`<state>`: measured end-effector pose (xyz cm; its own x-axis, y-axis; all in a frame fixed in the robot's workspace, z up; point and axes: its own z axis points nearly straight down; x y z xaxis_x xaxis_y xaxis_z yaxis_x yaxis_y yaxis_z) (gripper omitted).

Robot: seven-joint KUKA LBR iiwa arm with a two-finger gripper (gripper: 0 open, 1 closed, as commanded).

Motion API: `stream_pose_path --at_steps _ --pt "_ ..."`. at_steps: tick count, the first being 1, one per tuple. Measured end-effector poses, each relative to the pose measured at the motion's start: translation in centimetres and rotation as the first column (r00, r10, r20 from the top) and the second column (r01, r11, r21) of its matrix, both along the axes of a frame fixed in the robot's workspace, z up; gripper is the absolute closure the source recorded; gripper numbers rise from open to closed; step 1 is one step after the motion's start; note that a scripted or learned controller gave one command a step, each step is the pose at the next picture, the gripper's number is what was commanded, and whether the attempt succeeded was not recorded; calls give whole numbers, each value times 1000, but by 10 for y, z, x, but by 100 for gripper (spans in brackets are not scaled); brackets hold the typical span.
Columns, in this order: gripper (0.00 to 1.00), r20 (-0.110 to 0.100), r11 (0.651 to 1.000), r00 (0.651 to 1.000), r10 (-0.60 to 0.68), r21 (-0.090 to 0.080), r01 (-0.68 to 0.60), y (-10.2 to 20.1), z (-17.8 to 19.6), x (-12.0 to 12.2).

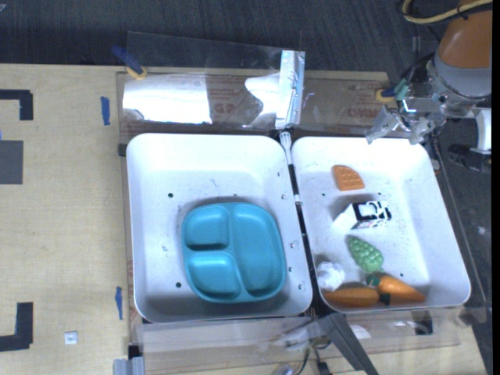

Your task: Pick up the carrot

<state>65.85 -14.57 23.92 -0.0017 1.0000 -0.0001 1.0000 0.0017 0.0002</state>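
Observation:
The carrot (pixel 401 289) is bright orange and tapered, and lies along the front wall of the right bin (pixel 445 209), near its front right corner. A darker orange, sausage-like piece (pixel 351 296) lies just left of it, with a small green bit between them. My gripper (pixel 400 127) hangs over the back right rim of the right bin, far behind the carrot. Its fingers stand open with nothing between them. The arm's orange band (pixel 469 41) shows above it.
The right bin also holds an orange cracker-like piece (pixel 348 177), a black-and-white object (pixel 370 212), a bumpy green item (pixel 365 252) and a white lump (pixel 329 273). A blue divided plate (pixel 233 250) lies in the left bin (pixel 156 170).

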Motion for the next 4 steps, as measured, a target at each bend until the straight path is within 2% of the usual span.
stream_pose_path --at_steps 1,2,3,4 --pt "0 3 942 942 -335 0 335 24 9 9" --pt "0 -2 790 790 -613 -1 613 58 4 8" --pt "0 -4 538 538 -843 -4 843 15 -11 -12" --pt "0 -6 468 468 -884 -7 884 19 -100 -105"
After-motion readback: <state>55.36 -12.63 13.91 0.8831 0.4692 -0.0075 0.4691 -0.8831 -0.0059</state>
